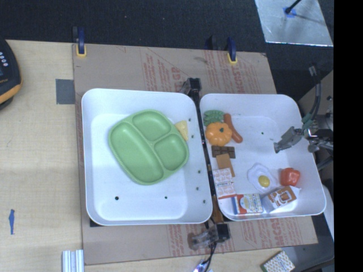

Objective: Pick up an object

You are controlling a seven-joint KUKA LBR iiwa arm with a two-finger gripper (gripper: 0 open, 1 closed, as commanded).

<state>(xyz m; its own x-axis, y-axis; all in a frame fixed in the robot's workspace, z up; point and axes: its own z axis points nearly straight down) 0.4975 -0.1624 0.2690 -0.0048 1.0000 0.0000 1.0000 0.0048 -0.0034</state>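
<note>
Over the right bin's [295, 103] far right edge, we are watching the tool [285, 141] hovering above bare white floor; whether it is released or clenched we cannot tell, and it is touching no item. Beside the divider we are seeing an orange pumpkin [219, 133] lying against a carrot [232, 128] and a green leafy piece [212, 117]. Nearer the front, a fried egg [261, 179], a red tomato [290, 176] and small cartons [282, 197] are sitting. Across in the left bin [93, 152], a green divided plate [148, 146] is resting on the tabletop's [34, 169] side.
</note>
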